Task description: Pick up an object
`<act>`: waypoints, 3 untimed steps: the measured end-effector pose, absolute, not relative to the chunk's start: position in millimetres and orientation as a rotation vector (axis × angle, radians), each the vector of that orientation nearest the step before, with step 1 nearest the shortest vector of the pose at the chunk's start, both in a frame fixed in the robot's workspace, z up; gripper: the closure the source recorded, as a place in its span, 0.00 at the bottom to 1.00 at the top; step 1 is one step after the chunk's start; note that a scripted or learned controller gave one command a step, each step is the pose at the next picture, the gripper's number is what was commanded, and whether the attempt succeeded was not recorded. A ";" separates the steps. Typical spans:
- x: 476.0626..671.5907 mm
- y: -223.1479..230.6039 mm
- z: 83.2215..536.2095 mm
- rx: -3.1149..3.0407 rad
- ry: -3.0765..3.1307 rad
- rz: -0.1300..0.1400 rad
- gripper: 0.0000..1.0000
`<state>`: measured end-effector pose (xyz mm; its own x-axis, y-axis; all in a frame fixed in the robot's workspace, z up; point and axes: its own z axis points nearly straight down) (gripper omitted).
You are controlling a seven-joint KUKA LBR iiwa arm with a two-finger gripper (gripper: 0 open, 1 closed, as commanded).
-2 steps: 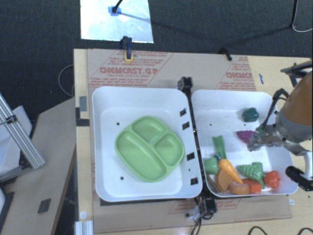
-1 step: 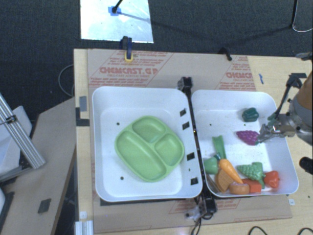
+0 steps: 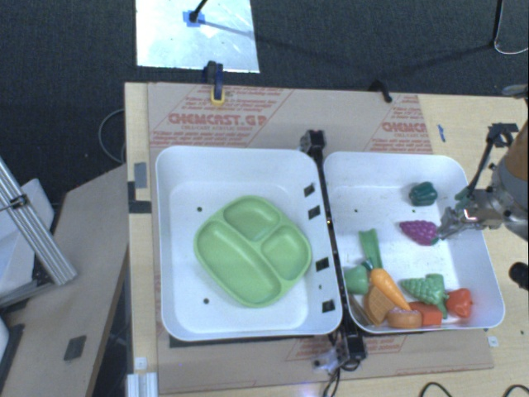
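Purple grapes beside the tool, right bin

Purple grapes [image 3: 420,232] lie on the floor of the right bin [image 3: 388,176], in its right half, roughly midway between the far wall and the near one. From my screen the tool [image 3: 453,223] sits just to their right, low over the bin floor near the right wall, with the grey arm [image 3: 506,201] coming in over the rim from the right. I cannot tell whether the tool is open or closed; the tip is small and blurred at this angle, and I see nothing clearly caught in it. Whether it touches the grapes I also cannot tell; they look very close.

Farther back in the same bin rests a dark green pepper [image 3: 423,193], apart from the grapes. Along the near wall I see a crowded heap: a green pod-like piece [image 3: 369,247], an orange carrot [image 3: 387,286], a light green lumpy vegetable [image 3: 425,289], a red piece [image 3: 459,302] at the near right corner, and more orange bits pressed against the wall.

The left bin [image 3: 198,168] holds a pale green divided plate [image 3: 252,251], lying flat and turned at a slant, with one long compartment and two smaller ones.

Both bins rest side by side on a board printed with red lettering [image 3: 219,120], laid over the bench [image 3: 99,213].
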<state>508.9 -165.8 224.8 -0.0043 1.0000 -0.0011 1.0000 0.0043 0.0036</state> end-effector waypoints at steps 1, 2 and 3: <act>522.7 -113.2 214.7 2.211 2.232 0.004 1.00; 531.0 -67.1 224.6 2.209 2.231 0.005 1.00; 537.7 -13.3 216.2 2.211 2.233 0.003 1.00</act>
<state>537.7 -13.3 216.2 -0.0101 0.9999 0.0017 0.9999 0.0101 0.0009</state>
